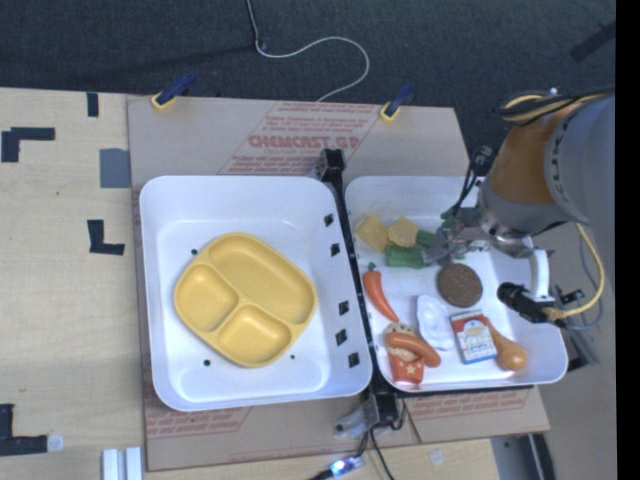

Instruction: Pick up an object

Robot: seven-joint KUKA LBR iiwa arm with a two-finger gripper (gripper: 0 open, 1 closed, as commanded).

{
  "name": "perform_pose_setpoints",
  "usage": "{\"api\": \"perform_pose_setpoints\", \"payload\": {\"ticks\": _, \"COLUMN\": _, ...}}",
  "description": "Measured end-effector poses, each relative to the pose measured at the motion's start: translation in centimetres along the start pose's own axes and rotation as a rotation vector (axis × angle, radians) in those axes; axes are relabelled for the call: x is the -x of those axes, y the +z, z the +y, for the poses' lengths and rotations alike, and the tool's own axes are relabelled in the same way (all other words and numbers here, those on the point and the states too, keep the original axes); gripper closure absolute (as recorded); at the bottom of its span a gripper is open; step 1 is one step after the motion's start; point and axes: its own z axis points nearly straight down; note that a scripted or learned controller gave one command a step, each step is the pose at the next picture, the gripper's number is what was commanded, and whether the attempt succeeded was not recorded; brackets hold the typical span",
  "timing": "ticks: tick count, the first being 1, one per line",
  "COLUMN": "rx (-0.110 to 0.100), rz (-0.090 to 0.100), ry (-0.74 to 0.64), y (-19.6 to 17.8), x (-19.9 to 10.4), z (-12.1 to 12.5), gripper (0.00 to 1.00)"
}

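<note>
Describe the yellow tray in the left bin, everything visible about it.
The yellow tray is a rounded, smooth, plastic-looking dish moulded into three compartments: one long section along its far side and two smaller ones nearer the camera. It lies flat and right side up on the floor of the left bin, turned at a slant to the bin's walls and roughly centred. All three compartments hold nothing. Only the bin floor touches it; the food items sit in the right bin, apart from it.

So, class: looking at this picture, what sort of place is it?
Probably a robotics lab test bench, not a kitchen: two white bins sit on cardboard clamped to a bench, toy food such as a carrot fills one, and a robot arm reaches in.
</note>
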Motion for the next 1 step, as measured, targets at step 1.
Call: {"api": "perform_pose_setpoints", "payload": {"ticks": 1, "rx": -0.012, "rz": 0.002, "ry": 0.001, "y": -4.32, "x": -0.62, "z": 0.16, "gripper": 1.0}}
